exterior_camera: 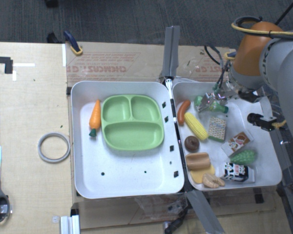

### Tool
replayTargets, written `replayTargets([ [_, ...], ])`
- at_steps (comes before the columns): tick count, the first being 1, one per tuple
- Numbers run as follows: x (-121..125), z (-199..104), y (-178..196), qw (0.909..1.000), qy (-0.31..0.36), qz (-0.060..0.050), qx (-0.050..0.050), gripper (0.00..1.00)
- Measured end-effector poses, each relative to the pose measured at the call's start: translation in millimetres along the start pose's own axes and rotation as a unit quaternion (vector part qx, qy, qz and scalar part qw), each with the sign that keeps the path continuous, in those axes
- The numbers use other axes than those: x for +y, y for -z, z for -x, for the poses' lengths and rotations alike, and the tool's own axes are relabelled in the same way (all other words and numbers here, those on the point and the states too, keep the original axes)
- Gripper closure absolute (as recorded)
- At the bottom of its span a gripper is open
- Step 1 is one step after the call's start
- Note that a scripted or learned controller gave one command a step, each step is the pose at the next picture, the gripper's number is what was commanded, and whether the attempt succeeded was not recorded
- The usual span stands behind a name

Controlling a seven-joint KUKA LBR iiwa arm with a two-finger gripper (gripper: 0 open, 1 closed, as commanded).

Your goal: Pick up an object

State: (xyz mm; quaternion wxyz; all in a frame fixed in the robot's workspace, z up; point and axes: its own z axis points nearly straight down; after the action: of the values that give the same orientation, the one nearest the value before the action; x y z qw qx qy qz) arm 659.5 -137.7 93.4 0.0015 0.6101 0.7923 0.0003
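Tabletop: we note a tape ring lying left of the bins.
Left bin: we find a green divided plate, with a toy carrot just beside its left edge.
Right bin: we record a corn cob, chocolate donut and other toy foods.
Gripper: we see it low over the right bin's rear; whether the fingers grip anything, we cannot tell.

My arm is grey with an orange band; both bins are white. I see a pale green divided plate, an orange carrot with a green top, a yellow corn cob, a brown doughnut and a black-and-white cow-patterned carton
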Motion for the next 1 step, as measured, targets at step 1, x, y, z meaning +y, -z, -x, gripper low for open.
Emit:
replayTargets([
  [1,8.0,-31.8,2.2,0.9998,0.018,-0.001,0.000,0.00],
])
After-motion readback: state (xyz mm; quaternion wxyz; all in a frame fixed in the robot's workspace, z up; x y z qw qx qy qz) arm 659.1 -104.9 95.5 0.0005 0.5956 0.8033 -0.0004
